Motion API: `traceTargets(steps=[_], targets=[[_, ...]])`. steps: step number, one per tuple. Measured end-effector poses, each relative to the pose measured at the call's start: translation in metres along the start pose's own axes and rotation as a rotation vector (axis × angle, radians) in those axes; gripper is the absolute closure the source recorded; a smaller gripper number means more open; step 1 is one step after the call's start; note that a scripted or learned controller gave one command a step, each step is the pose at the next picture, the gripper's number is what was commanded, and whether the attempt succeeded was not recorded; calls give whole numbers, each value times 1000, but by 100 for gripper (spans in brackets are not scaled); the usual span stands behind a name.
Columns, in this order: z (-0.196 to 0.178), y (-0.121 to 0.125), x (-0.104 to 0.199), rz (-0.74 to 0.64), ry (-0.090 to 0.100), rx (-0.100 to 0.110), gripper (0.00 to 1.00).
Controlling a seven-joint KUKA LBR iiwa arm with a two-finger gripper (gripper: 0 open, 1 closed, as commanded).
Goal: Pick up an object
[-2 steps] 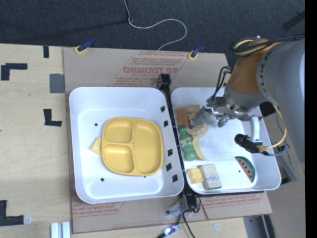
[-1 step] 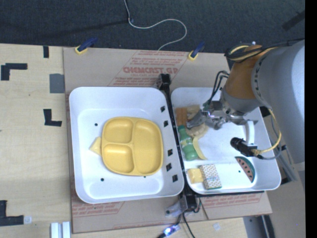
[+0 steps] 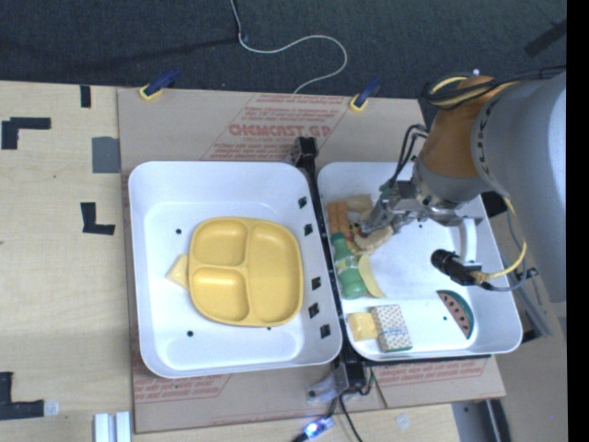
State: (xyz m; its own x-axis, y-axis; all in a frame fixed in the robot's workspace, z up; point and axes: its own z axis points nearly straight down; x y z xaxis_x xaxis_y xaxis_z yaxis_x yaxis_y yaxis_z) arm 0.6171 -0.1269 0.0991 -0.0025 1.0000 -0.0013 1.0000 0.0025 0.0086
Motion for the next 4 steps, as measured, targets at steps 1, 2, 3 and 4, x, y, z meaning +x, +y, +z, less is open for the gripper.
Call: traceTargets(steps=[1, 2, 3, 4], targets=[[-63, 3, -3, 1, 0, 4, 100], [-106, 5, 0, 0, 1, 5, 100], [-126, 5, 1, 1, 2, 7, 100], [-130, -2, 56, -4, 3, 10, 100]])
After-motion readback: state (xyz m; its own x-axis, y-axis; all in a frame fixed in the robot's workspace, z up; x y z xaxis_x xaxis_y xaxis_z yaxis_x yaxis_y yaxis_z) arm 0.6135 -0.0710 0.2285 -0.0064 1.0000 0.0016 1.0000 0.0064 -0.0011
